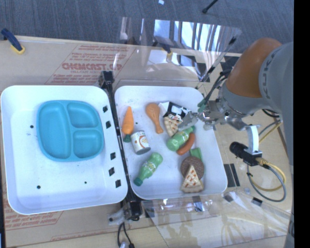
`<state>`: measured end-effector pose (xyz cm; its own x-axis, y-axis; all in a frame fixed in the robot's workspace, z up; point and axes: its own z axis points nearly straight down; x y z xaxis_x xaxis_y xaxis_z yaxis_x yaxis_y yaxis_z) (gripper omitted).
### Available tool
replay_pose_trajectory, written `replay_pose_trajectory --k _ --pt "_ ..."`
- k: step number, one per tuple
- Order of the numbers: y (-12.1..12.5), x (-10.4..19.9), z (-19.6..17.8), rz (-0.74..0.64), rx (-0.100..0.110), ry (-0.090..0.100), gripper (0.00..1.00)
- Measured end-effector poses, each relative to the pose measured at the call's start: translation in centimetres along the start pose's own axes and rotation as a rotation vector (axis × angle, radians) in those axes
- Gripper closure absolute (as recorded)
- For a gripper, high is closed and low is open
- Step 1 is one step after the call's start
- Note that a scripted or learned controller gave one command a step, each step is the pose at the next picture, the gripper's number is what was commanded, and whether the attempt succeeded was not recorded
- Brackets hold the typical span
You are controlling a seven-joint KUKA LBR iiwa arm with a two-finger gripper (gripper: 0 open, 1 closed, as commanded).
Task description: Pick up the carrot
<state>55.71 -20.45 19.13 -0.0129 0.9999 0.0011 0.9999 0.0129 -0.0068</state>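
The carrot (pixel 127 120) is orange with a small green top at its near end. It lies lengthwise by the left wall of the right bin (pixel 213 161). My gripper (pixel 191 118) hovers over the right part of that bin, above a pile of toy food. It sits well to the right of the carrot and does not touch it. Nothing can be seen held in it.
Also in the right bin are a drumstick (pixel 154 115), a small can (pixel 140 141), two green bottles (pixel 147 168) (pixel 180 138), a red-orange sausage (pixel 186 144), a pizza slice (pixel 192 179) and a waffle piece (pixel 171 123). A blue divided plate (pixel 71 129) lies in the left bin (pixel 15 154).
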Motion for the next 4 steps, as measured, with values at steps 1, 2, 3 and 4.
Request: replay_pose_trajectory --k 1,2,3,4 --pt "8.2 6.1 7.1 -0.152 -0.012 -0.005 0.00" --pt "9.1 10.8 9.5 0.001 0.000 -0.005 0.00" --pt "9.2 11.0 8.6 -0.007 0.004 -0.001 1.00" --pt "10.5 18.6 -0.7 0.044 -0.012 0.003 1.00"
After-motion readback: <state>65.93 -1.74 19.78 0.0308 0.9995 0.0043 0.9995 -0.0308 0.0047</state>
